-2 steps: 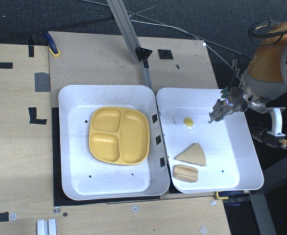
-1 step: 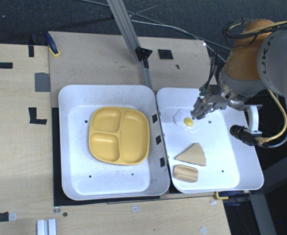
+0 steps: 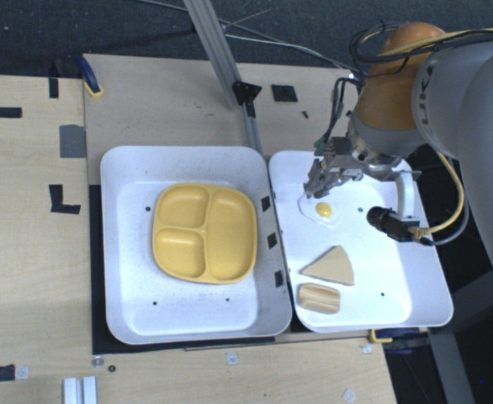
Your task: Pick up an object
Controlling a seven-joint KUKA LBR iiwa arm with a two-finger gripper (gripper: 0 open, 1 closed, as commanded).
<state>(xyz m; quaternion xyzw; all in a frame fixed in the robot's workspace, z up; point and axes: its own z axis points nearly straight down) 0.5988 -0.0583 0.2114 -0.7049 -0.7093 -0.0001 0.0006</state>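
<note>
Item: flat white toy fried egg with a yellow yolk (image 3: 322, 210), lying in the right-hand shallow white bin (image 3: 415, 284) on the table, near its upper left corner. The pincer (image 3: 318, 190) is hovering just above it, and whether it is released or clenched cannot be told. The egg is probably handling as light, stiff, slippery plastic, best pinched across its thin rim.

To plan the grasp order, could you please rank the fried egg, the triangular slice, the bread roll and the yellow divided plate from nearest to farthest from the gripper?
From the gripper:
1. Fried egg, right bin, just below it.
2. Triangular slice, right bin, lower middle.
3. Bread roll, right bin, front edge.
4. Yellow divided plate, left bin; close to the roll's distance, so this order is unsure.
</note>
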